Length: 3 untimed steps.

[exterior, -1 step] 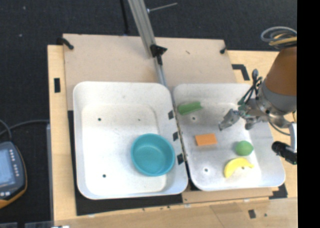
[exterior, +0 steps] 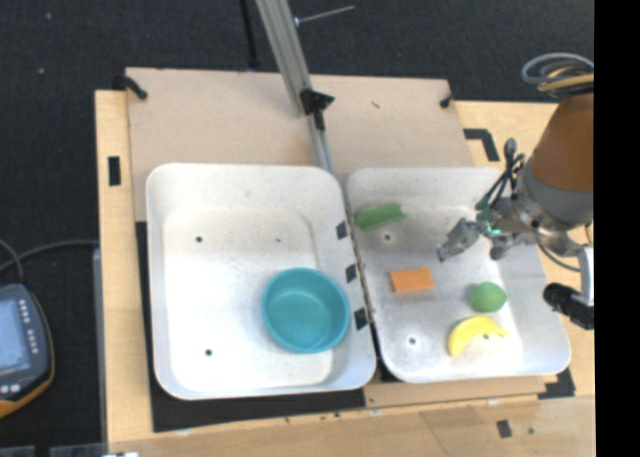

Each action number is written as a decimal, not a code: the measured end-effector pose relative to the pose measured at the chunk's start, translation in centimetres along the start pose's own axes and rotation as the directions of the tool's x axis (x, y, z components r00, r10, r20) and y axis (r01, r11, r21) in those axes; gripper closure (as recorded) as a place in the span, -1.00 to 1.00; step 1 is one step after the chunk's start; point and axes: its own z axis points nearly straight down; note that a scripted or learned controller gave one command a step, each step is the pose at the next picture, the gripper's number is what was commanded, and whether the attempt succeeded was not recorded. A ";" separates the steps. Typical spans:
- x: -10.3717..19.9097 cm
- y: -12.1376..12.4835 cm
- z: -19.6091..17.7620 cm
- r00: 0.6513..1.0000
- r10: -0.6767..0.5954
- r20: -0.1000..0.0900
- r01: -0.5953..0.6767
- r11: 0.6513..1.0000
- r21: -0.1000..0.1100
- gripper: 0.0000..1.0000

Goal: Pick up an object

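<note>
The right bin [exterior: 530, 345] holds a green oblong piece [exterior: 379, 215] at its far left, an orange block [exterior: 412, 280] near the middle, a green ball [exterior: 487, 296] and a yellow banana [exterior: 475, 334] toward the front. My gripper [exterior: 477, 243] hangs over the right bin's middle, above and just behind the green ball and to the right of the orange block. Its two fingers are spread apart, open, with nothing between them.
The left bin [exterior: 200, 205] holds a blue bowl [exterior: 305, 309] at its front right. A metal pole [exterior: 285, 45] slants in from the top toward the gap between the bins. A handheld device [exterior: 18, 345] lies at the far left.
</note>
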 end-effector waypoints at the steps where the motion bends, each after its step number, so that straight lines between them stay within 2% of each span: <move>1: -0.5 -0.5 4.4 1.000 0.003 0.003 -0.003 1.000 0.005 -1.00; 2: -0.9 0.2 9.1 1.000 0.005 0.003 -0.005 1.000 0.005 -1.00; 3: -1.1 0.4 10.2 1.000 0.005 0.003 -0.005 1.000 -0.001 -1.00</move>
